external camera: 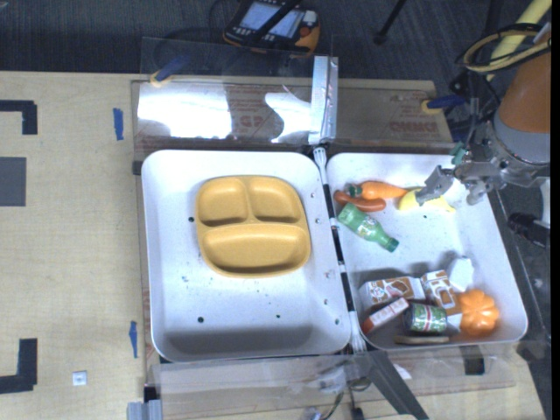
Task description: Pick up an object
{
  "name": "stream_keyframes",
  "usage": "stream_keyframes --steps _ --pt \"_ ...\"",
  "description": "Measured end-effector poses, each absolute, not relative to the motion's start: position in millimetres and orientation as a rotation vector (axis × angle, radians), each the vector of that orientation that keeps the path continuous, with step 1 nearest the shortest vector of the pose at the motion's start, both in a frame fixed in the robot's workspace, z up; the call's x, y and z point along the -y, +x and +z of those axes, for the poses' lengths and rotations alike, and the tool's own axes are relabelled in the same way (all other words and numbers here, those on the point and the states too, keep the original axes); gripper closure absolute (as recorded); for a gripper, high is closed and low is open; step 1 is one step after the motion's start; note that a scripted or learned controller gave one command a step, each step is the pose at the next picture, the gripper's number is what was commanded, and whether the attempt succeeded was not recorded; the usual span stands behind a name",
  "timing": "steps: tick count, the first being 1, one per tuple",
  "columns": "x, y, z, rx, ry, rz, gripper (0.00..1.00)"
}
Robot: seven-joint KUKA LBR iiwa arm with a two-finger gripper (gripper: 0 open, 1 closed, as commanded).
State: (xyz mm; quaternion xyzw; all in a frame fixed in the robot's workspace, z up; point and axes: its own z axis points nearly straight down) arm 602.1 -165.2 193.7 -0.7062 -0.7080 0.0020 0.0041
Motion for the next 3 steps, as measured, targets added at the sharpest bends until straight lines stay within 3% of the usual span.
stream_keyframes --steps 1,2,3 --pt "150 640.1 91 2.307 -2.121 0.006 0.00" --pt "148 636.8 89 2.009 -2.407 0.008 0.00" --pt "102 662.0 83 2.210 -2.216 0.032 0.00"
